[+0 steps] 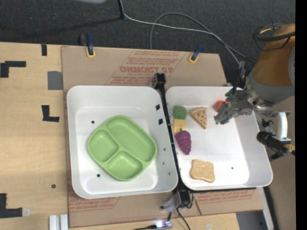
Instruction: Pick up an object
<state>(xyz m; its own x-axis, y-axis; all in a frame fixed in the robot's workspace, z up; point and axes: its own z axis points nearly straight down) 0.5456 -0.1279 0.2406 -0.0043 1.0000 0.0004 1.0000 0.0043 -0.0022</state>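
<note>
Presently the bench carries two white bins side by side. The left bin (76, 128) holds a green divided plate (122, 147) lying flat near its middle. The right bin (240, 147) holds the loose toy food.

Contents of the right bin, as observed:
- A green broccoli piece (179, 112) by the left wall, toward the far edge.
- A yellow block (179, 125) touching it on the near side.
- A purple bunch of grapes (183, 142) next along that wall, its long axis running far to near.
- A pizza wedge (199, 117) just right of the broccoli, point toward the near edge.
- A slice of toast (203, 171) near the bin's near edge, well apart from the rest.
- A small red-orange item (219, 104) by the far right part of the bin; too much of it is hidden to name it.

The gripper (224, 115) hangs over the far right part of the right bin, its dark fingers pointing left and down. Whether they are spread or closed cannot be told from this angle, and nothing is seen clamped between them.

Judgement: no object is secured yet. The red-orange item lies just beside the fingertips on the far side and is the nearest candidate; the pizza wedge lies a little further left. A short shift toward the far edge would bring the fingers over the nearer piece.
</note>
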